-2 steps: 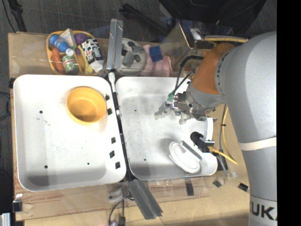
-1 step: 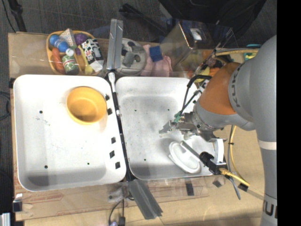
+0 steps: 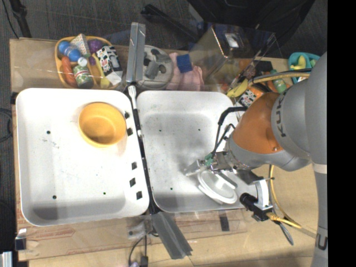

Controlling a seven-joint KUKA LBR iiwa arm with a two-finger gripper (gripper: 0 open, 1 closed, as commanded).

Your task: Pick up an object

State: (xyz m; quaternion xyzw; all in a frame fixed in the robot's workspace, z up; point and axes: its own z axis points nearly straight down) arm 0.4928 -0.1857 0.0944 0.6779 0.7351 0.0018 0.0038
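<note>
A yellow bowl [image 3: 101,124] sits upright in the back part of the left bin [image 3: 39,177]. In the right bin [image 3: 172,127], a white round dish-like object [image 3: 218,187] lies near the front right corner. My gripper [image 3: 200,166] is low in the right bin, just at the upper left edge of that white object. The grey wrist and orange band [image 3: 256,129] hide what lies behind it. I cannot tell whether anything is held.
Behind the bins stand a yellow basket of small toys [image 3: 83,60], a grey object [image 3: 156,65], a blue block [image 3: 184,63], a pink cloth [image 3: 189,81] and a clear container [image 3: 236,46]. More toys [image 3: 261,82] lie at the back right. A ridge [image 3: 139,149] divides the bins.
</note>
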